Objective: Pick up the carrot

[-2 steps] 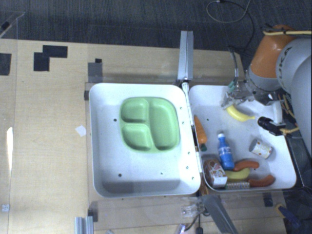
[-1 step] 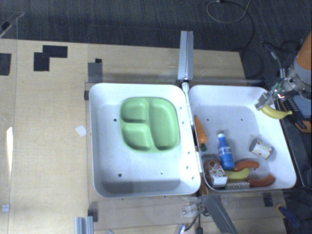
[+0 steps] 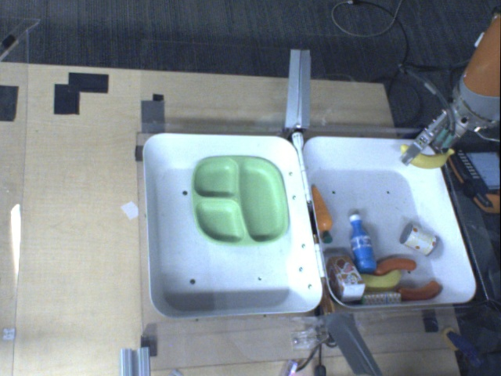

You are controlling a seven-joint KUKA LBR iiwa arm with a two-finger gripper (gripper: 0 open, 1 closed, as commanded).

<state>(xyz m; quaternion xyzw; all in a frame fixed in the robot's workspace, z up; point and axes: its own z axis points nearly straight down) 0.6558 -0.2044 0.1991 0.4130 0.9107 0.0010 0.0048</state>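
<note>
Down at the near edge sat sausages (image 3: 415,291) and a blue bottle (image 3: 361,243), the carrot (image 3: 320,210) lay well off from the gripper (image 3: 413,152), which seemingly hadn't started its reach and needed to cross over; can't tell the jaws' state.
</note>
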